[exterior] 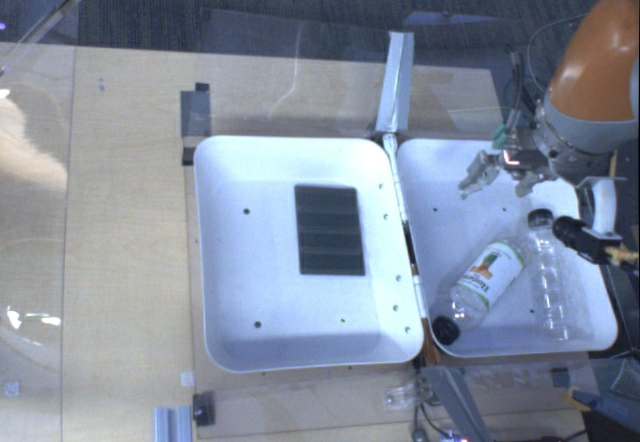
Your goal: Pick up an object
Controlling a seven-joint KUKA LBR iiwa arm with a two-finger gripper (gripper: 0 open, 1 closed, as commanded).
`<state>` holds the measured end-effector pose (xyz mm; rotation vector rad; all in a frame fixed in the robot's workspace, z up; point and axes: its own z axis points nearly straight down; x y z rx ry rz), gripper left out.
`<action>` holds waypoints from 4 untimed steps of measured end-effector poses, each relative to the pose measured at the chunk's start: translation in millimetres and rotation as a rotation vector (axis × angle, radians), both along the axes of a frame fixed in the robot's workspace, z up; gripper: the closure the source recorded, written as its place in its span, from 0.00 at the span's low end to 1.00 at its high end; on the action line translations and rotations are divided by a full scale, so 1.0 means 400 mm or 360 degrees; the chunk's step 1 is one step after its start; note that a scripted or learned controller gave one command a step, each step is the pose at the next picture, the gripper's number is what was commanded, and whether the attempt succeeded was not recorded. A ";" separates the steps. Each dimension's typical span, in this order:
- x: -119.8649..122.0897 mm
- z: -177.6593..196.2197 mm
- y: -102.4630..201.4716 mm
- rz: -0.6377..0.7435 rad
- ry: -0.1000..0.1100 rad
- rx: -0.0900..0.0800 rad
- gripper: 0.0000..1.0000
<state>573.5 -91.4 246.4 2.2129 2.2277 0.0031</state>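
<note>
The arm point(600, 60) comes in from the right, and its round orange part runs off the edge. Its gripper point(500, 168) is small and partly blurred, so it is hard to tell how wide it is open. Nothing can be seen between its tips. It hangs over the back of the right bin point(440, 230).

There are two white bins with rounded corners. The left bin point(240, 260) holds one flat, dark, ridged rectangle point(329, 230) in its middle. The right bin holds two clear plastic bottles. One bottle with an orange and white label point(483, 280) lies tilted, its dark cap at the front left corner. The other clear bottle point(550, 280) lies beside it and is hard to make out against the white.
</note>
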 end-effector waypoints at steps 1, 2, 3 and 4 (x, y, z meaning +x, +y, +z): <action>-0.103 -0.278 -0.083 0.0091 -0.0001 -0.0001 0.00; -0.177 -0.376 -0.206 0.0223 -0.0005 0.0026 0.00; -0.201 -0.390 -0.092 0.0217 -0.0026 -0.0007 0.00; 0.001 -0.392 -0.015 -0.0169 -0.0020 0.0000 0.00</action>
